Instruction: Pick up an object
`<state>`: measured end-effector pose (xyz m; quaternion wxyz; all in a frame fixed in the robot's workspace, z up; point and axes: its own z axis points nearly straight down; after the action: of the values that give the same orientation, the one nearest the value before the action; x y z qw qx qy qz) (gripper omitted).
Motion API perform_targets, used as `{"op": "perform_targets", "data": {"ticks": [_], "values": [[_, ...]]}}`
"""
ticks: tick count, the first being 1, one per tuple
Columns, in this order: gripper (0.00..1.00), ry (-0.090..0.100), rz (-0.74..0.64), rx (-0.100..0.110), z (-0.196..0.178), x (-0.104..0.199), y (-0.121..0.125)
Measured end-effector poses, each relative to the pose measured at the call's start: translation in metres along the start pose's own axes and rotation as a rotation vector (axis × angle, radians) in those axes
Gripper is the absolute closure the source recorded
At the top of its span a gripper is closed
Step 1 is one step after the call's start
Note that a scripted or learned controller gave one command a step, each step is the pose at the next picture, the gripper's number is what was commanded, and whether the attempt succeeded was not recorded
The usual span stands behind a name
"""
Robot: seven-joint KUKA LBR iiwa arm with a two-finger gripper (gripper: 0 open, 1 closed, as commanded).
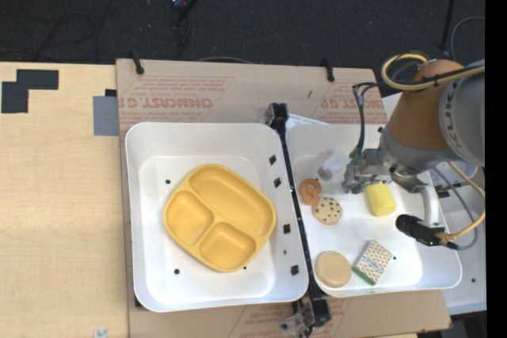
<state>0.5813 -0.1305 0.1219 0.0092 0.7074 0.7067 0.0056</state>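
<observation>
Camera view: one tray [219, 216], two cookies [326, 210].

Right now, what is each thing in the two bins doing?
Yellow plate: lying flat in the left bin, nothing on it.
Yellow block: lying in the right bin, next to the gripper.
Pretzel: flat, by the divider.
Cookie: flat, just below the pretzel.
Tan disc: flat, near the front.
Green box: lying tilted beside the disc.

Divided plate [219, 217] in left bin [150, 146]
</observation>
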Motion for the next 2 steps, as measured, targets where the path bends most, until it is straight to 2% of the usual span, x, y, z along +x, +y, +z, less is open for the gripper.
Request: {"op": "perform_targets", "data": {"ticks": [1,2], "values": [[1.00,0.004,-0.002,0.018,-0.060,-0.007,0.007],[1.00,0.004,-0.001,0.018,-0.120,-0.014,0.003]]}}
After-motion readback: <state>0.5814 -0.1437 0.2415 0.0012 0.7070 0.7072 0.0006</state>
